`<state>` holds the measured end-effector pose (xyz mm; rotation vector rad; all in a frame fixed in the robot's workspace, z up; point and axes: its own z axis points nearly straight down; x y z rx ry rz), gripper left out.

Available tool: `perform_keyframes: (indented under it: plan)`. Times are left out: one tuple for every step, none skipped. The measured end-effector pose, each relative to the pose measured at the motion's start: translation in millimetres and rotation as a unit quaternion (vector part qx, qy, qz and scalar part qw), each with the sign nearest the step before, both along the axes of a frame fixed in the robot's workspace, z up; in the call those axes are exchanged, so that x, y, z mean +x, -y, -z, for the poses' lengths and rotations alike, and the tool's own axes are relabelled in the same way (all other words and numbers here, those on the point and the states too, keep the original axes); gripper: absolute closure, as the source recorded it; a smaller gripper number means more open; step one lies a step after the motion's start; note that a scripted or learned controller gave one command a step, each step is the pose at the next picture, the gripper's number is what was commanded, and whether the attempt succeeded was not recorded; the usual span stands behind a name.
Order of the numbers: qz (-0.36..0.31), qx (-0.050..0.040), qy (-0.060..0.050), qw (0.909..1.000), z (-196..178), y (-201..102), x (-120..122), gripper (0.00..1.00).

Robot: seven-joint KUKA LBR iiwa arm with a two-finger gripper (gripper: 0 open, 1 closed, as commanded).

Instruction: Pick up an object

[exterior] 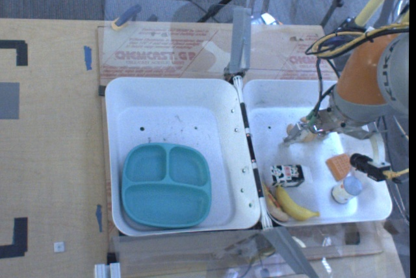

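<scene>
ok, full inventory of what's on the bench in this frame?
bins: 2, white, side by side on the bench
divided plate: 1, teal, left bin, near front
banana: 1, yellow, right bin, front edge
small box: 1, black and white, right bin, just above the banana
orange piece: 1, orange, right bin, right side
small round item: 1, white and bluish, below the orange piece
arm: 1, grey with orange band, over right bin
gripper: 1, over right bin's middle

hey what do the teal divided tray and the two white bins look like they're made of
The teal divided tray looks like moulded plastic, smooth with a soft sheen: one even colour, rounded compartment walls. The left bin and right bin also look like thin formed plastic, matte white with rounded rims; the left one's floor shows dark specks.
</scene>
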<state>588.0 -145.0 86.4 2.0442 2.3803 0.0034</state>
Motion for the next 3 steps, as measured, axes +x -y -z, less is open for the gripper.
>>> perform_keyframes:
  plan:
    - [-0.051,-0.0005,0.000,0.9987,1,-8,48,0.00]
    - [-0.052,-0.0016,0.003,0.9987,-11,-8,50,1.00]
    - [-0.017,0.0003,-0.001,0.9999,-99,-77,9,1.00]
